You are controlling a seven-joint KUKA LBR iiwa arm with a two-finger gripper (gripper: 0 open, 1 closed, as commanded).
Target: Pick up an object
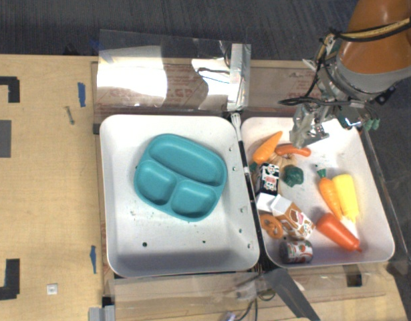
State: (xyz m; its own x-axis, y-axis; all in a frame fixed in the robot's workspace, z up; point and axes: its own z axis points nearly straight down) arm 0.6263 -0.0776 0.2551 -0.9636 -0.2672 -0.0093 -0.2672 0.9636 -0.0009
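The right bin (375,179) holds several toy foods. An orange carrot piece (266,147) and a small red sausage (293,151) lie at its upper left. Below them are a dark green lump (294,175) and a black-and-white carton (269,177). My gripper (303,134) hangs over the bin's upper part, just above the red sausage and right of the orange piece. Nothing shows as held in it.
An orange carrot (329,196), a yellow corn (346,192) and a red-orange piece (337,231) lie at the right. A white box (272,202), pretzel (272,227), brown packet (299,221) and can (297,250) sit at the bottom left. The left bin (118,179) holds a teal divided plate (180,176).
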